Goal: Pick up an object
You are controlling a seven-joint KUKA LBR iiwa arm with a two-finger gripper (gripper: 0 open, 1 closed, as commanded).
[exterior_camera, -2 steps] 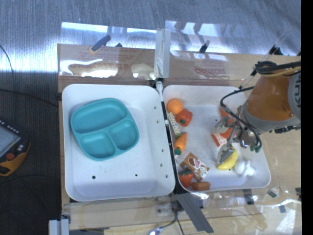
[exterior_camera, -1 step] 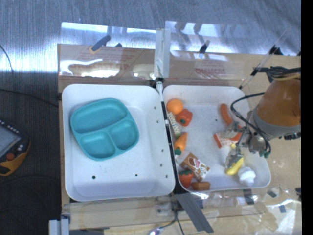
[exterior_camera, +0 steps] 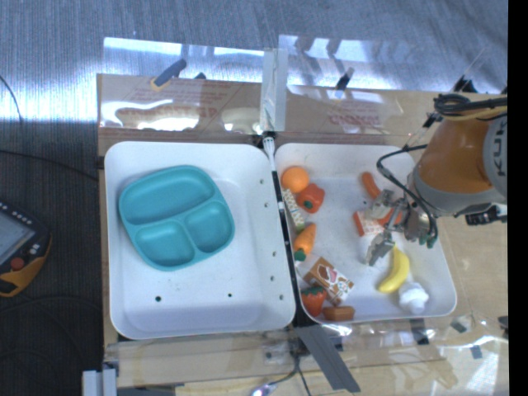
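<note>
The left bin holds a teal tray, well apart from the work. In the right bin, toys crowd its left wall. The pincer hangs toward the right edge, and whether it is clenched I cannot tell. The likeliest target, 1 banana, lies just right of the tips, its long axis slanting toward the bin's near-right corner.

**Legible Markings**

No text, number or brand can be read with certainty. The arm carries dark lettering at the frame's right edge, cut off and unreadable. The small printed packet shows graphics, too blurred to read.
</note>
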